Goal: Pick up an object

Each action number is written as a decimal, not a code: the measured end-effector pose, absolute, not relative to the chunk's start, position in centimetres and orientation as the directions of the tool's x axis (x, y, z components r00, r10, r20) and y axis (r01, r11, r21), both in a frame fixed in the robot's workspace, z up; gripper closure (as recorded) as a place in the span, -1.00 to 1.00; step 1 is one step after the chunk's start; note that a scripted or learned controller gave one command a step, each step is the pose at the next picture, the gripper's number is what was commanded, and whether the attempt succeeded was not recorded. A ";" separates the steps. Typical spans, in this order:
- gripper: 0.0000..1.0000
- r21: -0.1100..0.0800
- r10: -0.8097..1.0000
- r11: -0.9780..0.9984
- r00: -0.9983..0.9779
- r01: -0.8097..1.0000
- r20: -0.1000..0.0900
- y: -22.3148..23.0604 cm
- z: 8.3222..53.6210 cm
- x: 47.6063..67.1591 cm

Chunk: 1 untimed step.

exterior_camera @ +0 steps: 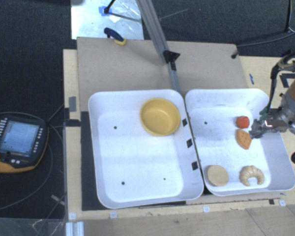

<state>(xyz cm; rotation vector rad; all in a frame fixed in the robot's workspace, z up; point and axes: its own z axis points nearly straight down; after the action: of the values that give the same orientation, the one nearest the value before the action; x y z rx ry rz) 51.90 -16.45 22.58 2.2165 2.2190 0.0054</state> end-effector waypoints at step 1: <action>1.00 0.004 1.000 0.001 -0.001 1.000 -0.001 -16.5 26.5 52.0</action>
<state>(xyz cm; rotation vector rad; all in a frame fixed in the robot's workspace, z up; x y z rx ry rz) 51.99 -16.46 26.54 2.2177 2.2199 0.0037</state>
